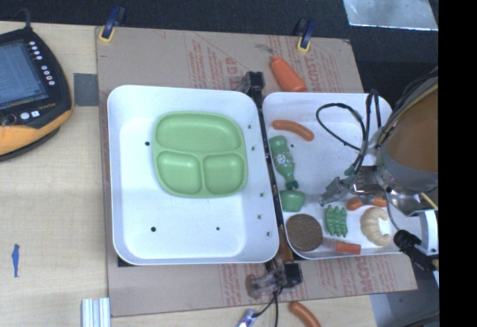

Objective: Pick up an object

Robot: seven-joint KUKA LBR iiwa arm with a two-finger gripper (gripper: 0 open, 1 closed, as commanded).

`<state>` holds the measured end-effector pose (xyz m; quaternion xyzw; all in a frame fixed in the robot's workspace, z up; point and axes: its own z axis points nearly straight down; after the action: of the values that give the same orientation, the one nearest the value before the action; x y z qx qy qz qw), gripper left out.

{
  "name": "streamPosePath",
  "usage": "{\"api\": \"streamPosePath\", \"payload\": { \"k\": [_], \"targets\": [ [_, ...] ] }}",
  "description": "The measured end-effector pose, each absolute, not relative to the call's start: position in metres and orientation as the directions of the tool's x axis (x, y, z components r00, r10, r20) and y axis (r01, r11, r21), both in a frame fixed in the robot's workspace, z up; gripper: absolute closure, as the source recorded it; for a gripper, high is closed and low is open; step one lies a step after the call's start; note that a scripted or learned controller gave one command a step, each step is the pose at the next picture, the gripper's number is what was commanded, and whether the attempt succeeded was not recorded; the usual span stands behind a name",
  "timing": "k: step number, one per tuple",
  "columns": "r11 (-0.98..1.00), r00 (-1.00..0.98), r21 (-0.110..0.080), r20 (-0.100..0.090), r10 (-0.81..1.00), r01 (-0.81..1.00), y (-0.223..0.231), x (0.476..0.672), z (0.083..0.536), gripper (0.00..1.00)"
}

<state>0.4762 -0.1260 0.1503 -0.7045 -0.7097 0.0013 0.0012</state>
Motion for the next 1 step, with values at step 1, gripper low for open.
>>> {"api": "streamPosePath", "payload": {
  "k": [1],
  "targets": [
    [0.005, -0.005, -0.003, -0.002, 1.000, 1.000, -0.1756, 0.5070, 0.0911, 0.00]
  ]
}}
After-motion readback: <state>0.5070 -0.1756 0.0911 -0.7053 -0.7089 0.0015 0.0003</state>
